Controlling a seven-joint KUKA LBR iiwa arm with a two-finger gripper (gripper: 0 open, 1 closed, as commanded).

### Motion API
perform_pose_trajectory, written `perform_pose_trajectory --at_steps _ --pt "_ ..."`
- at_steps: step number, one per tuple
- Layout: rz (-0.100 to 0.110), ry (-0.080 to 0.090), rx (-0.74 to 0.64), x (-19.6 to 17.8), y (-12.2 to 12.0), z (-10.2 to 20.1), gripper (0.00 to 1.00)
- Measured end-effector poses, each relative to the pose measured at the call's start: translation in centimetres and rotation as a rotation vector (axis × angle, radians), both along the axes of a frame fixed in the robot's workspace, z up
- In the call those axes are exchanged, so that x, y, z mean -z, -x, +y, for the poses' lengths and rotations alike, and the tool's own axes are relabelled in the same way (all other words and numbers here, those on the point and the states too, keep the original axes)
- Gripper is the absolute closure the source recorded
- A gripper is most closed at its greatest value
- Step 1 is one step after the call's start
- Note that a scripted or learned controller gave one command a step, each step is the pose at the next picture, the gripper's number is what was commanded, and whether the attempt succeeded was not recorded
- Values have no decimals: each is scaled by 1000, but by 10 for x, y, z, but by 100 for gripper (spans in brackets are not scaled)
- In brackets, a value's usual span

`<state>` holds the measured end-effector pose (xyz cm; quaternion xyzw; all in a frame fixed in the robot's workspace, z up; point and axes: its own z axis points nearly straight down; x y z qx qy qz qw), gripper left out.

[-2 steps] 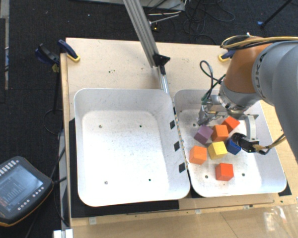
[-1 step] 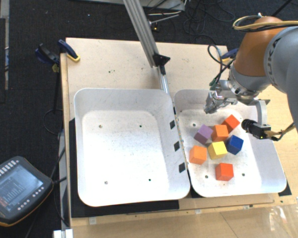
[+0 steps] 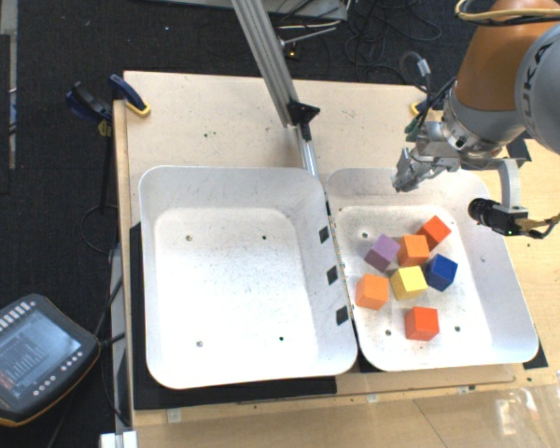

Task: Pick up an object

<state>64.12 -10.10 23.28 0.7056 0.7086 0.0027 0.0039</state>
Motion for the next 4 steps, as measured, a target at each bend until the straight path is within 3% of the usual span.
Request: perform_pose_trajectory --at_steps 1,4 --pt "1 0 0 -54 -2 0 100" --pt "11 -3 -5 -30 44 165 100"
